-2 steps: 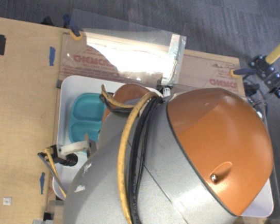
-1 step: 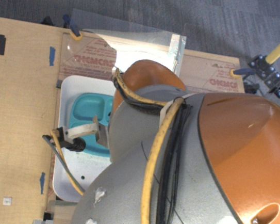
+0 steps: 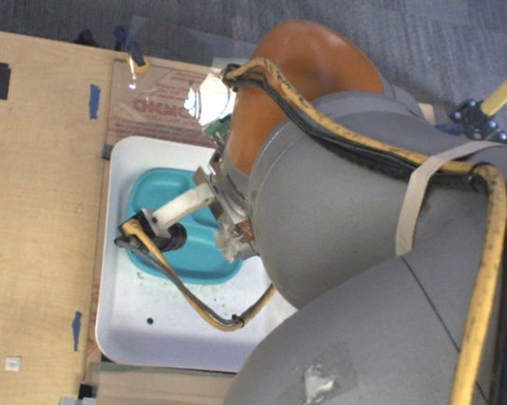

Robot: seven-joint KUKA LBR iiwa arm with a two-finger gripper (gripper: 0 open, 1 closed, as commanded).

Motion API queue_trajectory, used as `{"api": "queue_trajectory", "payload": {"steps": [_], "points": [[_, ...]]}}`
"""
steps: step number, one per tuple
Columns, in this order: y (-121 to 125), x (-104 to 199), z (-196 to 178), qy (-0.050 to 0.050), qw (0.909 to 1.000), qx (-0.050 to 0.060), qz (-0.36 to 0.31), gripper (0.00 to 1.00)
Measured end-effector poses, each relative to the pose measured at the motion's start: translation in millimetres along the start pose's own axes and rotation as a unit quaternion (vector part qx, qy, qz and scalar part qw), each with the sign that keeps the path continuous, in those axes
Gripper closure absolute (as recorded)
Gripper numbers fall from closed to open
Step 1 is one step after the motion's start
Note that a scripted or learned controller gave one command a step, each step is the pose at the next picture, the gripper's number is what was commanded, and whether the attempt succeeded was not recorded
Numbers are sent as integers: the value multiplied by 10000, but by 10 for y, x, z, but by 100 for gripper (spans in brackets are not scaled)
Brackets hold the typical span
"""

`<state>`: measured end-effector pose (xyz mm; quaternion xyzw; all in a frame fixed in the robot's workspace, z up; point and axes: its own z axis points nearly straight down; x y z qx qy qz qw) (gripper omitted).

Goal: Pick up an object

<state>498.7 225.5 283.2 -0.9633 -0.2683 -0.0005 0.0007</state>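
teal thing [image 3: 156, 190] sits in white bin [image 3: 178, 339], upper half | pincer [image 3: 230, 236] at its right edge, open or closed, can't tell | big grey arm [image 3: 367, 261] hides bin's right side

Teal dish [image 3: 156, 196], one item: glossy, shallow, rounded corners. Lying flat on floor of white bin [image 3: 134, 335], toward 11 o'clock of bin. Middle and 3 o'clock side covered; full outline not visible.
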Motion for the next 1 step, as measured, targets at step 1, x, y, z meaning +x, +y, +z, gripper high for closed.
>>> {"api": "queue_trajectory", "payload": {"steps": [1], "points": [[-92,-177,554,-22,9926,-6,1211,100]]}}
